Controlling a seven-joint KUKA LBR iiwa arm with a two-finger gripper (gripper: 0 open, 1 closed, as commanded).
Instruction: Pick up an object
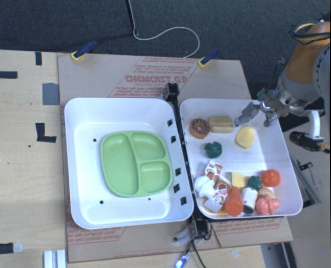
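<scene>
Red lettering on the cardboard (pixel 154 77) under the bins reads roughly "CHEMCAST GP", up and to the left of the jaws (pixel 257 115); I can't vouch for every letter. The jaws hang over the right bin (pixel 282 166) at its upper right edge, spread wide, with nothing between them. Just below them lies a yellow lemon (pixel 245 137); just to their left sit a bun (pixel 221 124) and then a donut (pixel 199 128), with a dark green piece (pixel 213 148) below those. Well below the jaws, at the bin's near end, toy foods lie heaped, among them a tomato (pixel 270 177) and a cheese wedge (pixel 239 179). Far to the left, the left bin (pixel 81 149) holds a green divided plate (pixel 136 163).
</scene>
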